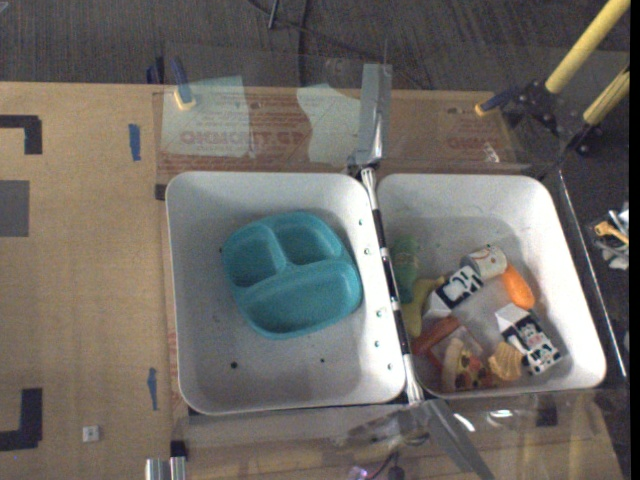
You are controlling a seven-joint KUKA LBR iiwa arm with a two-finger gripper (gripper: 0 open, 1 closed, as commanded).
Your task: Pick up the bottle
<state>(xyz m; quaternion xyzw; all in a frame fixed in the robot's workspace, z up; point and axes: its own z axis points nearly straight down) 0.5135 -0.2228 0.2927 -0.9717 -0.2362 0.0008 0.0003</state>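
1. Nearest me, in the near corner of the right bin (570, 258), lie a black-and-white carton (530, 343) and a heap of toy food (468, 363), touching one another.
2. Just behind them lies what I take for the bottle (466, 280): white with a dark label, on its side, slanting toward the bin's far right. I'm not sure of it. A pale green piece (405, 258) against the left wall could be a bottle too, but it's too blurred to say.
3. An orange piece (518, 288) lies just beside the bottle's right, and a yellow piece (420, 303) lies close on its left. It's crowded on both flanks.
4. The left bin (200, 218) holds a teal tray (290, 273), well apart from the job.
5. I cannot tell the tool's state from this view.
6. As I judge it, the task hasn't started. The bottle rests on the bin floor, with nothing gripping or lifting it.
7. The whole pick is left: reach over the right bin, come down on the bottle across its narrow width, close and lift.
8. My worry is the neighbours. A sloppy descent could catch the orange piece or the carton instead.
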